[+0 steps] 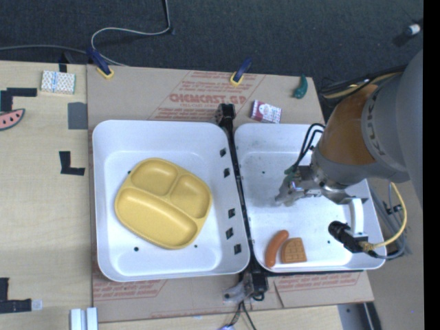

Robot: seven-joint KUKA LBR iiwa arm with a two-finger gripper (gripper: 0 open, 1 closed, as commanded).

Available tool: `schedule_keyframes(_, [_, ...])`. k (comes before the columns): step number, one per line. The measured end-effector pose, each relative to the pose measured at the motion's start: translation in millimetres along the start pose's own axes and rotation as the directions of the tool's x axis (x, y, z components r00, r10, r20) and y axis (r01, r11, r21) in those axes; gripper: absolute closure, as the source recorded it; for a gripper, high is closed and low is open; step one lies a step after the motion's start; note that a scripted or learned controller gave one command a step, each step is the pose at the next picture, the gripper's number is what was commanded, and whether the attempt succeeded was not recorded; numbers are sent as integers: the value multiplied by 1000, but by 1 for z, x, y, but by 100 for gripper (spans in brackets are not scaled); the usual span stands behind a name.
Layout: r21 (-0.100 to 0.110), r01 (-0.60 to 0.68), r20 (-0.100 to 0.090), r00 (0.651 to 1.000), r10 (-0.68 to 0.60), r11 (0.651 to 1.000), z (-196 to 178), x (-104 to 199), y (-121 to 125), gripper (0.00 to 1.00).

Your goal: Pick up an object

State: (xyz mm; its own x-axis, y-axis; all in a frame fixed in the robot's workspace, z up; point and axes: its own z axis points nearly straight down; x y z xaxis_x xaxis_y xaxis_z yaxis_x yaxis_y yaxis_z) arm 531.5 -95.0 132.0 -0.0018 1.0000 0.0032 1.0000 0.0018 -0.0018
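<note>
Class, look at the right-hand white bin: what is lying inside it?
Inside the right bin, a sausage and toast slice lie near its front edge. The arm covers the bin's right part.

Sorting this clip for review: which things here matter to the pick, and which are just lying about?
Job:
tool
sausage
waffle piece
right bin

Lying about:
yellow divided plate in left bin
small packet
checked pad

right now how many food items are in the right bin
2. A sausage and a piece of toast lie side by side near the front edge of the right bin. The arm covers part of that bin, so more may be hidden.
</note>
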Motion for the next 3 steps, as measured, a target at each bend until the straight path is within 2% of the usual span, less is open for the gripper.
schedule_keyframes(1, [1,1,-2,1000,-1,1000,-9,1,0,100])
schedule_keyframes(2, [1,1,-1,1000,-1,1000,-9,1,0,0])
schedule_keyframes(3, [-4,-1,3,1000,1,1000,46,-6,-17,0])
